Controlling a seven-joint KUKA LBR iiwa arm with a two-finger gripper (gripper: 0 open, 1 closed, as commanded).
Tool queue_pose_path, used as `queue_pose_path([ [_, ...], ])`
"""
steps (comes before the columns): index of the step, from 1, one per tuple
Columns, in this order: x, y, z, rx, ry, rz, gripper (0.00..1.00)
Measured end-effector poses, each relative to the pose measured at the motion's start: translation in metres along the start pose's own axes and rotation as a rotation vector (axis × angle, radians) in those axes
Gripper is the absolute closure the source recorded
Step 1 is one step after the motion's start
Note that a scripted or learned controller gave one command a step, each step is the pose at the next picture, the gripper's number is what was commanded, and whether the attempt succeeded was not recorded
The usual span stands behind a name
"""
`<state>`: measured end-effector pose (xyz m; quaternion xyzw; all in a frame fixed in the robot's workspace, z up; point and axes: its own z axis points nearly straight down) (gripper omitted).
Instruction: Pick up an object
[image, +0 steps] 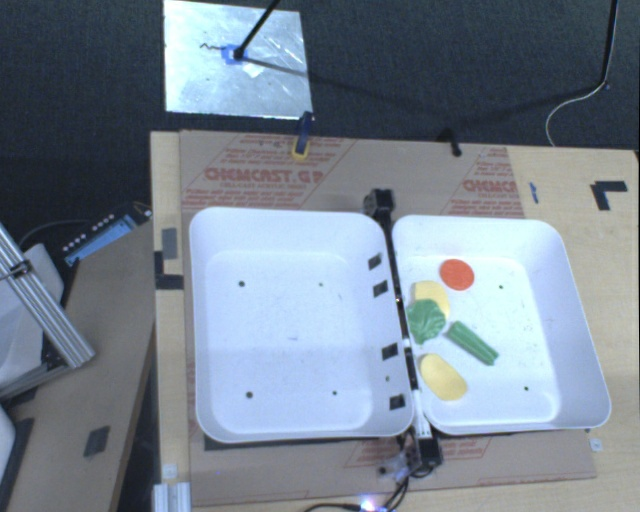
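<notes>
**Small toy pieces waiting in right bin**

While nothing is gripping them, five small pieces are sitting in the right bin (560, 300) near the divider: orange disc (457, 274), green stick (472, 343), etc. Prob light, stiff, slick; stick's narrow midsection is looking easiest. Tool state: can't tell.

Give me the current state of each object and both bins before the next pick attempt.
Orange disc: lying flat in the right bin, apart from the others.
Pale yellow piece: lying flat, touching the green leafy piece.
Green leafy piece: resting partly on the pale yellow piece.
Green stick: lying flat, slanted.
Yellow oval: lying flat, nearest the front.
Left bin: holds no objects.
</notes>
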<state>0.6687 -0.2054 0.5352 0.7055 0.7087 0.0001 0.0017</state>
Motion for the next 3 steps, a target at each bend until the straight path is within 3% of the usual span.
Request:
queue_pose_path([
  [3,0.0000,0.0000,0.0000,0.000,0.000,0.000,1.00],
])
